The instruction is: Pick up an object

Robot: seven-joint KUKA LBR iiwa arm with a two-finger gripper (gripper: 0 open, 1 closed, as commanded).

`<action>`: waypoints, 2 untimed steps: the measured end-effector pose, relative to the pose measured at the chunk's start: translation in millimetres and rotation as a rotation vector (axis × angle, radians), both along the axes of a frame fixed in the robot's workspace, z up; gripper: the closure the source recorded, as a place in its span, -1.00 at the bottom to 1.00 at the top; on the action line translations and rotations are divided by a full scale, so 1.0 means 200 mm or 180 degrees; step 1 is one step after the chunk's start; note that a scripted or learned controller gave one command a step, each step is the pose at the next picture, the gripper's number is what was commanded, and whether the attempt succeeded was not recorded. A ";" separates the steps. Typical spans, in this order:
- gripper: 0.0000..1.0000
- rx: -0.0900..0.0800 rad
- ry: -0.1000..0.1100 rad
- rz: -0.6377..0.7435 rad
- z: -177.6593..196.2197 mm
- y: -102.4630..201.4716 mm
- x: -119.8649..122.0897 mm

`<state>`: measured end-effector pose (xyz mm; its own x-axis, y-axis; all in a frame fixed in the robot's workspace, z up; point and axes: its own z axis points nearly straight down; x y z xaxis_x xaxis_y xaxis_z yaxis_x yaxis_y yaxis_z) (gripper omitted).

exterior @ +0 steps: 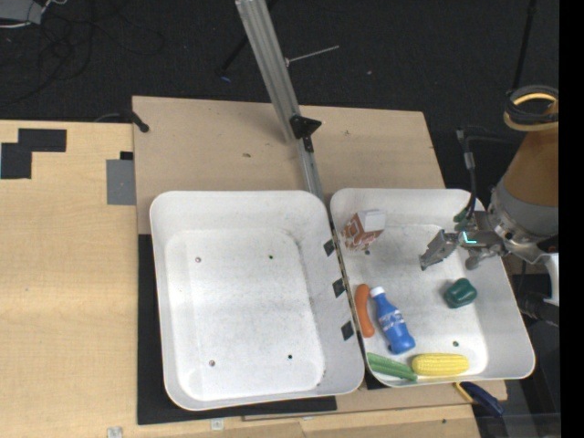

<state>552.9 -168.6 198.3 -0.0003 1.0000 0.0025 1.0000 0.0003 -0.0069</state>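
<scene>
I'm hovering my gripper (453, 251) jaws spread, holding nothing, just above the small dark-green rounded block (461, 292), since it's sitting apart from the blue plastic bottle (392, 320) left of it.

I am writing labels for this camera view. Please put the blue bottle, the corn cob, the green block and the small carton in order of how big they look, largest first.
1. blue bottle
2. corn cob, nearly as long as the bottle, so these two are close
3. small carton
4. green block

All lie in the right bin.
</scene>
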 end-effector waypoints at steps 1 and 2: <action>-1.00 -0.0004 -0.0013 -0.0005 0.01 0.00 0.00; -1.00 -0.0003 0.0000 -0.0002 -0.22 -0.02 0.03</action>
<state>558.1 -172.9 154.2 0.0004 1.0000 0.0017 1.0000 -0.0003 -0.0069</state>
